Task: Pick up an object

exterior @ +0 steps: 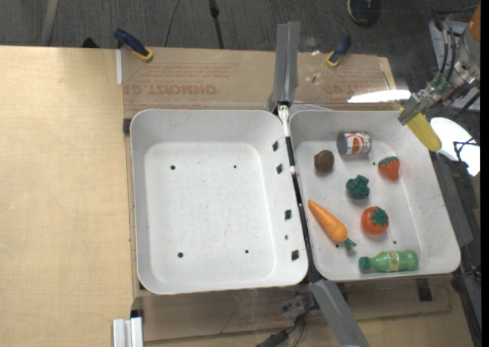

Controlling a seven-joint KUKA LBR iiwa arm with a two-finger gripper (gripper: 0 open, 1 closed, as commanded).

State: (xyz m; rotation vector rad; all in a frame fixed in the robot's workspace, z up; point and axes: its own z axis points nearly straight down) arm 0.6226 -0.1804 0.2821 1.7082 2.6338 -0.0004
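— Where is your gripper right now?

— My gripper (419, 112) is up at the far right corner of the right bin (451, 250), just over its rim. A yellow piece (425, 132), long and slanted, sits between its fingers, so I am holding that; I cannot tell what kind of thing it is.

— And the other things?

— All lie in the right bin, left of and nearer than my gripper. Closest is a small can (354, 143) on its side near the far wall. Beside it to the left is a brown lump (324, 160), and to the right a strawberry (390, 167), which is the nearest thing below the yellow piece. In the middle sits a dark green broccoli (357, 186), with a tomato (374, 219) just nearer than it. A carrot (330, 222) lies slanted toward the left wall, and a green bottle (390, 261) lies on its side along the near wall.

— How much room is there?

— The things are apart from each other, none touching that I can see, though the broccoli and tomato are close. The strawberry is near the right wall, the bottle hugs the near wall, and the carrot's top is close to the wall between the bins. The left bin (153, 208) offers a wide bare floor. Beyond both bins lies cardboard (199, 82) held by two clamps (134, 43), and the pale worktop (57, 185) stretches out to the left.
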